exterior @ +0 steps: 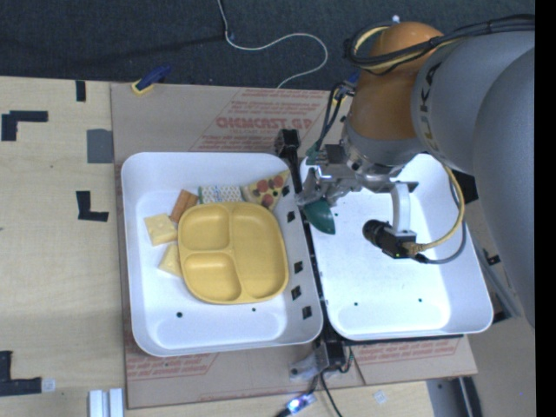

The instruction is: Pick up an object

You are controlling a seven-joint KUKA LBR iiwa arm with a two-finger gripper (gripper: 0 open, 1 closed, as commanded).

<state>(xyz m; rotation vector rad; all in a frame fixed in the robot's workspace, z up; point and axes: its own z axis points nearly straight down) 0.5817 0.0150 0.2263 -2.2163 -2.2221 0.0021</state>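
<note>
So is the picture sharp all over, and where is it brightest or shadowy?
In the camera view, the right bin glares brightest, nearly washed out; the yellow plate in the left bin looks a little soft but readable; the big grey arm is close and blurred; the pincer casts a faint shadow on the white floor.

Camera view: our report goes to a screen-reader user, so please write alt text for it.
A grey robot arm's gripper hangs over the right white bin, a dark green object at its tip. The left white bin holds a yellow divided plastic plate amid small flat pieces.
</note>
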